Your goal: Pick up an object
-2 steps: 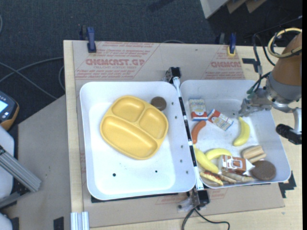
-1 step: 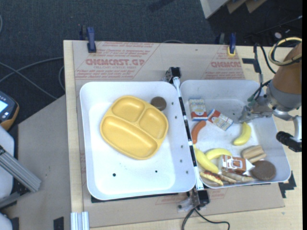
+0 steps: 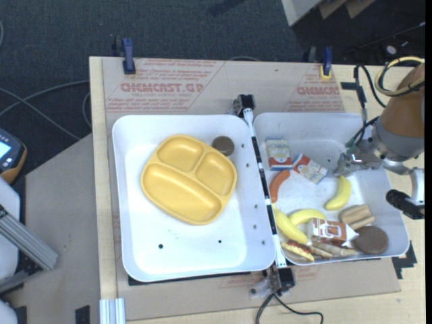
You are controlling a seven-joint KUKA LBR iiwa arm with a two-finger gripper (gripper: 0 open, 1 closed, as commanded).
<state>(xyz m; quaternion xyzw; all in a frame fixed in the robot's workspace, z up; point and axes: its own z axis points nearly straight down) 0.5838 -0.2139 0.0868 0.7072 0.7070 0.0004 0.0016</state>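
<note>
I'm looking at a robotics lab: a plywood bench (image 3: 169, 90) is sitting on dark carpet, blue clamps (image 3: 126, 52) are gripping its far edge, and loose cables (image 3: 40, 100) are trailing at left.

2 bananas (image 3: 339, 194), 2 bins (image 3: 135, 181)

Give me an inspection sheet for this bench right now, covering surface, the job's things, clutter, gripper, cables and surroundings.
Surface: brown board bearing a left bin and a right bin side by side.
Job's things: right bin holds two bananas, a small carton, a brown disc, wafers and a packet, crowded at its near end.
Clutter: yellow divided plate and a small brown round item in the left bin.
Gripper: gripper low over the right bin, just above the upper banana; grasp cannot be told.
Cables: black cable at the near edge; grey ones on the floor at left.
Surroundings: dark carpet; blue clamps on the far edge.
</note>
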